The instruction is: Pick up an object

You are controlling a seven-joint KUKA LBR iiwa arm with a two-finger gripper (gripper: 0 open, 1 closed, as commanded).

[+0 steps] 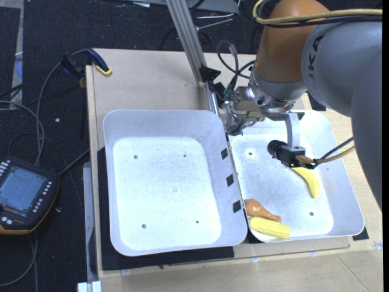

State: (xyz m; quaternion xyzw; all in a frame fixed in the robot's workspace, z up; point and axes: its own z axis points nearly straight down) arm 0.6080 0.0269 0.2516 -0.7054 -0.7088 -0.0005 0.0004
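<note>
the arm (328, 47) reached in from the right, its orange band above the wrist over the far edge of the right bin (340, 215). the gripper (238, 125) hung at the near-left of the wrist, low over the far left corner of that bin, close to the seam where the two bins met. whether it was clenched or released could not be told; the metal parts there blurred into the bin wall and the cables behind, and nothing could be seen held in it.

a banana (307, 179) lay on the floor of the right bin, right of centre, curved with its tip toward the near side. a small black camera-like unit (284, 152) on a bracket from the wrist sat just above the banana's far end in the view; touching or not was unclear. in the near left corner of the same bin lay a corn cob (270, 227), yellow, and just behind it an orange-brown piece (260, 209), touching or almost so. both were well apart from the gripper.

the left bin (121, 132) sat beside the right one, edges overlapping. a pendant (23, 193) with a lit screen lay on the dark floor left of the bench (152, 81).
</note>
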